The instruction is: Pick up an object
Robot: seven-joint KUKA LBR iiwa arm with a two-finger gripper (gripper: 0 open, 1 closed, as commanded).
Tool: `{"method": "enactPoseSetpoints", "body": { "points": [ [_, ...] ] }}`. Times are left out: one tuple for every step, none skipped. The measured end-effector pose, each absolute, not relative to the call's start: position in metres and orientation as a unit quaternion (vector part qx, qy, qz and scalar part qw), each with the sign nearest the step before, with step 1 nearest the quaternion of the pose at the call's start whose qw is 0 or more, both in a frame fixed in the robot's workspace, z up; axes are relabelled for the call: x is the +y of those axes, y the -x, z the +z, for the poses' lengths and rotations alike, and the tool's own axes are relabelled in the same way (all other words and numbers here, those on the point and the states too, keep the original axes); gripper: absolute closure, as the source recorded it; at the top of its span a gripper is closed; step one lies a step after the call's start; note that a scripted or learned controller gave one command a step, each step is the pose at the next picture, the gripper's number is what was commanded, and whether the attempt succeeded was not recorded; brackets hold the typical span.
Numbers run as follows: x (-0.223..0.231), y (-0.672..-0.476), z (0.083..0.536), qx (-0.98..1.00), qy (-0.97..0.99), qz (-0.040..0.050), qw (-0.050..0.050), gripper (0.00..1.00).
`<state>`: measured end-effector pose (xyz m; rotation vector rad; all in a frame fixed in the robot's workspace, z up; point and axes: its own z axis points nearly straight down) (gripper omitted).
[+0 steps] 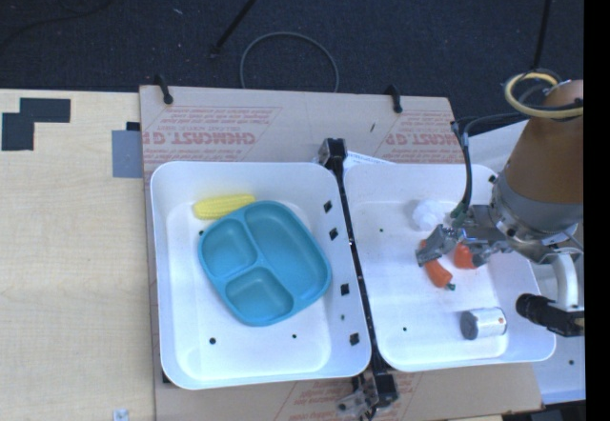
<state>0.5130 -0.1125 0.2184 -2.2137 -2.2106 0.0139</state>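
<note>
Camera view: gripper (440, 257) sits mid right bin (400, 329), fingers' spread untellable, touching an orange piece (437, 272); grey cylinder (484, 323) lies near the front wall.

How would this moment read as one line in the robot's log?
gripper: low in right bin | at orange object | grasp: unclear | left bin: blue plate, yellow corn

The grey KUKA arm with its orange band (553, 148) comes in from the right side of the camera view, its thick wrist section bent downward and leftward. At its end the metal two-finger pincer (440, 255) sits low, tilted toward the left. A dark cable (466, 171) runs along the wrist. How the pincer's parts stand is too blurred to tell.
</note>
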Motion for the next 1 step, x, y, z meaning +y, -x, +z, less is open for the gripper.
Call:
{"method": "enactPoseSetpoints", "body": {
  "points": [
    [-0.1129, -0.5154, 0.2239, -0.707, 0.707, 0.0011, 0.002, 0.00]
  ]
}}
